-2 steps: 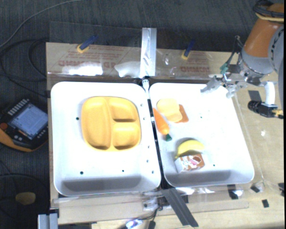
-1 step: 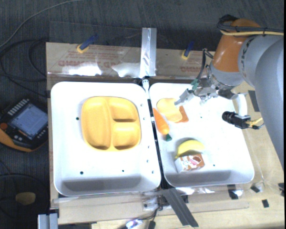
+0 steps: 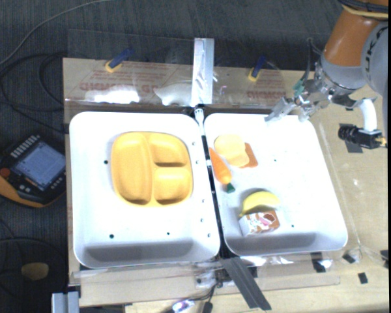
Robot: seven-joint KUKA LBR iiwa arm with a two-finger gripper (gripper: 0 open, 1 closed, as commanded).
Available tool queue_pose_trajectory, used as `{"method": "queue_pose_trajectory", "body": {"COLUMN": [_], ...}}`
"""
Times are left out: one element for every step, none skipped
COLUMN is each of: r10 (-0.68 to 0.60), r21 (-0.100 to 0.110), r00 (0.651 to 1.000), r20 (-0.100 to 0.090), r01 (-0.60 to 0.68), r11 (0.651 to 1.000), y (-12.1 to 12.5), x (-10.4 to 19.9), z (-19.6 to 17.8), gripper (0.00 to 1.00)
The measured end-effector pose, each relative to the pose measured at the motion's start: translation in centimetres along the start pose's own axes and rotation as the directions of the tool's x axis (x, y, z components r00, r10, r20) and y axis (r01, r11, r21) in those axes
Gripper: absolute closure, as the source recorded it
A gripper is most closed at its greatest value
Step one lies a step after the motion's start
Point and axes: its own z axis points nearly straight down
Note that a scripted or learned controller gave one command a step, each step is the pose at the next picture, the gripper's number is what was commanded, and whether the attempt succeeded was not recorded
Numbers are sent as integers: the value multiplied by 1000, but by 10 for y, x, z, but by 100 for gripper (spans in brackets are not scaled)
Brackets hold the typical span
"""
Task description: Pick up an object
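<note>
Camera view, top right corner: the gripper (image 3: 292, 105) is parked over the far rim of the right bin (image 3: 326, 175), roughly 1 o'clock from that bin's middle, hanging off the grey arm (image 3: 352, 38) with the orange band.
Claw state: can't be made out from this slant, too small and cluttered, so no call is made on it.
Held: nothing is seen at the claw tip.
Key relation: everything pickable lies toward 7 o'clock from the claw, so a reach down and left into the bin would be needed.
Nearest target: the pale yellow round piece (image 3: 229, 147) sitting on an orange slab (image 3: 249, 156), touching it.
Carrot-like stick (image 3: 220, 167): right against the bin's left wall, long axis running 11 to 5 o'clock, green tip at the 5 end. Probably awkward, wall in the way.
Furthest: yellow-green wedge (image 3: 259, 202) resting on a small printed packet (image 3: 259, 222).
Count, right bin: five loose things.
Count, left bin (image 3: 91, 175): one yellow divided tray (image 3: 152, 168), three compartments.
Bins: two.
</note>
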Motion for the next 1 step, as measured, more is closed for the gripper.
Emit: {"method": "queue_pose_trajectory", "body": {"r10": [12], "r21": [2], "r00": [1000], "r20": [-1], "r01": [-12], "r11": [1000], "y": [-46], "x": [9], "z": [115], "gripper": [0]}}
